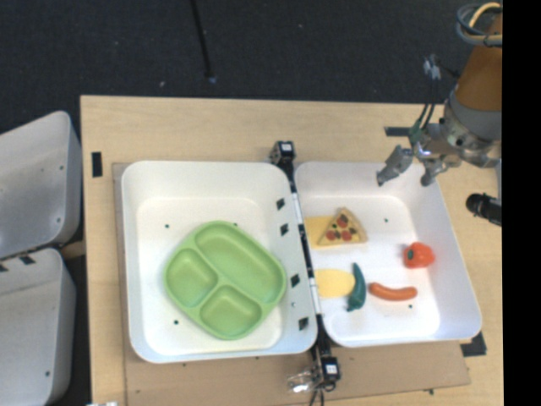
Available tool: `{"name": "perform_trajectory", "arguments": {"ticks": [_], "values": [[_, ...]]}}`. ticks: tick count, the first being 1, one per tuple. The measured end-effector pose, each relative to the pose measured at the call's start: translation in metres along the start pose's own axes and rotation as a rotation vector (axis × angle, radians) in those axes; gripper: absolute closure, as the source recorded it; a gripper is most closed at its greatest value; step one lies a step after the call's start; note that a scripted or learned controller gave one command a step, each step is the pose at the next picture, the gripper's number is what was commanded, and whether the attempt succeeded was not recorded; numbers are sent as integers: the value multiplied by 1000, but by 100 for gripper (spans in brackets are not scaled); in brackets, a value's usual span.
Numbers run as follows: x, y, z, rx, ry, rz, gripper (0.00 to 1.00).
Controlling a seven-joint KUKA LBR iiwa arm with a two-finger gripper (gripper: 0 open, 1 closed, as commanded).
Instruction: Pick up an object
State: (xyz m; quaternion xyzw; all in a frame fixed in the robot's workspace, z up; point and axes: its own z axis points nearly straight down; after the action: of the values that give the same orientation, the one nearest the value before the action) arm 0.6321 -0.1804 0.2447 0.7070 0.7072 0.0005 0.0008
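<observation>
From my remote station, I see the wooden bench (pixel 211 125) bearing two shallow white bins side by side, their inner rims joined by small black clips. The left bin (pixel 144 193) holds a green divided plate (pixel 224 279), three compartments, lying flat and turned at an angle, near the bin's centre and front.

The right bin (pixel 448 311) holds the candidate objects for the pick. A pizza slice toy (pixel 338 228), yellow with red spots, lies near the bin's left wall, about mid-depth. In front of it, against the same wall, lies a yellow piece (pixel 331 283), and a dark green pepper-like piece (pixel 357 288) touches its right edge. Just right of that lies a sausage toy (pixel 393 292), orange-red, lengthwise across the bin. A small red tomato-like toy (pixel 418 255) sits behind the sausage, nearer the right wall, apart from the rest.

The arm (pixel 479 83) enters at upper right, its orange band above a grey wrist. The gripper (pixel 414 169) hangs over the rear right corner of the right bin, its two fingers (pixel 390 167) spread wide with nothing between them. It stands well apart from all five objects; the tomato-like toy and pizza slice toy lie nearest, both in front of it.
</observation>
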Motion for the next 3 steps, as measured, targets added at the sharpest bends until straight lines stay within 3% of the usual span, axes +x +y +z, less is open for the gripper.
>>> {"name": "perform_trajectory", "arguments": {"ticks": [3], "values": [[-15,0,139,-1,-2,7,0]]}}
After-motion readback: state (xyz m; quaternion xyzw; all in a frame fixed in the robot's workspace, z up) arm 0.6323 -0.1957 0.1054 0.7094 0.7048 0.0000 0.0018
